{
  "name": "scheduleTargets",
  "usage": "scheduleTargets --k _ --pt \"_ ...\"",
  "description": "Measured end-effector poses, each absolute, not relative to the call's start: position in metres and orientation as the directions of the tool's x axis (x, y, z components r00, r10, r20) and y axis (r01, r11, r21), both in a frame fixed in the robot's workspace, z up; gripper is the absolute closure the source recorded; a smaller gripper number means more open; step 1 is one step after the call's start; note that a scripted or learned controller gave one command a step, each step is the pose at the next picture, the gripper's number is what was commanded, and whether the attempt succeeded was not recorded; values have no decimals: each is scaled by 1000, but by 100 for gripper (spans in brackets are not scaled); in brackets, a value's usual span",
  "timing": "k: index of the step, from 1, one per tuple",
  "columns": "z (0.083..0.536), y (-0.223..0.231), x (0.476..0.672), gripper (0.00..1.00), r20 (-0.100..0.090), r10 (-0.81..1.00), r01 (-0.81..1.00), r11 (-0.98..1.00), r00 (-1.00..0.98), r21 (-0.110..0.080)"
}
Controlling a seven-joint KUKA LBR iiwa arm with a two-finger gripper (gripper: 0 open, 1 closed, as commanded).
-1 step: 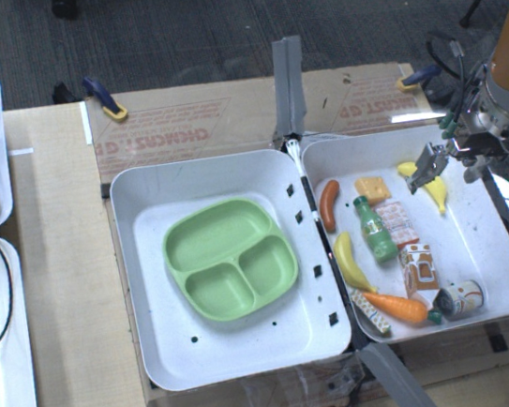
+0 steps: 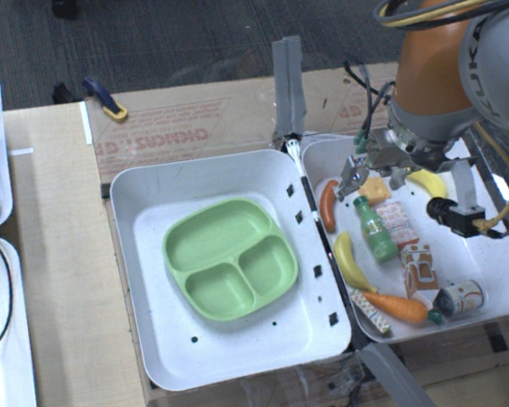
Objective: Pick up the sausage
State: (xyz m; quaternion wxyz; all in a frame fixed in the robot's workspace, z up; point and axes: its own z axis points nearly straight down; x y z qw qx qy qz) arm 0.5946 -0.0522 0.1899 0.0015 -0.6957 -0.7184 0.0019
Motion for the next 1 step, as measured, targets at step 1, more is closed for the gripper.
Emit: scheduleTargets --k 1 --pt "190 24 651 0 -1 999 999 -40 40 -3"
